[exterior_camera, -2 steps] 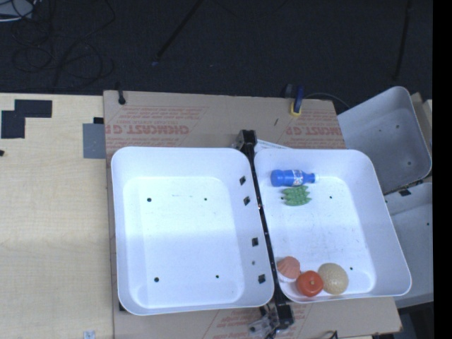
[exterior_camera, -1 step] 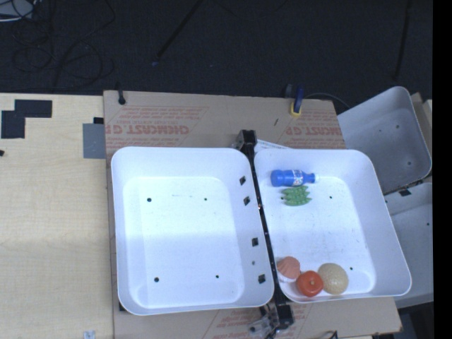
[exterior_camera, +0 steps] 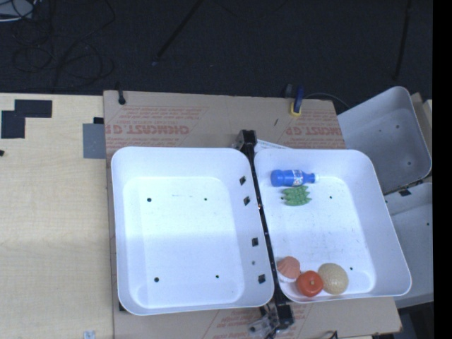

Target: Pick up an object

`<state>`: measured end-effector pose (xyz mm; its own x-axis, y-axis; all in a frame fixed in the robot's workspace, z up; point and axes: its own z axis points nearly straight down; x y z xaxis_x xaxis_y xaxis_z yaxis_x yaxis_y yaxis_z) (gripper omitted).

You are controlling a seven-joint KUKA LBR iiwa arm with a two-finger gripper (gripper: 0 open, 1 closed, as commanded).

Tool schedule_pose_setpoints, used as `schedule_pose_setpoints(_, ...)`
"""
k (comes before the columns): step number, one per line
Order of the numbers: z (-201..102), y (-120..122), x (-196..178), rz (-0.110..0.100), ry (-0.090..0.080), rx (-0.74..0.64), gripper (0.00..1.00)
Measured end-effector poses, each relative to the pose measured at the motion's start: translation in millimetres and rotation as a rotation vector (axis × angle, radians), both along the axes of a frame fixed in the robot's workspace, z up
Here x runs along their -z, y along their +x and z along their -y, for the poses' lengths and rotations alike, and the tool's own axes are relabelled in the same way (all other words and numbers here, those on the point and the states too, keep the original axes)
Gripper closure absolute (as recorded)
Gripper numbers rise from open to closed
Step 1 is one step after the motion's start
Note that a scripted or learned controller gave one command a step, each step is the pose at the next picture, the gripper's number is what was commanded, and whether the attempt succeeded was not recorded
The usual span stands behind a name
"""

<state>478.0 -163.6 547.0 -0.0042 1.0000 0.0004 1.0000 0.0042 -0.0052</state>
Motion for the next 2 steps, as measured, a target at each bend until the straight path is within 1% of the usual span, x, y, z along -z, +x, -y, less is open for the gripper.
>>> schedule_pose_setpoints(1, -0.1, 0.7, -9.9, -0.001, 0.000, -0.003, 1.00)
schedule_pose_setpoints(2, -0.4, 0.8, -9.5, -0.002, 0.000, -0.004, 0.00)
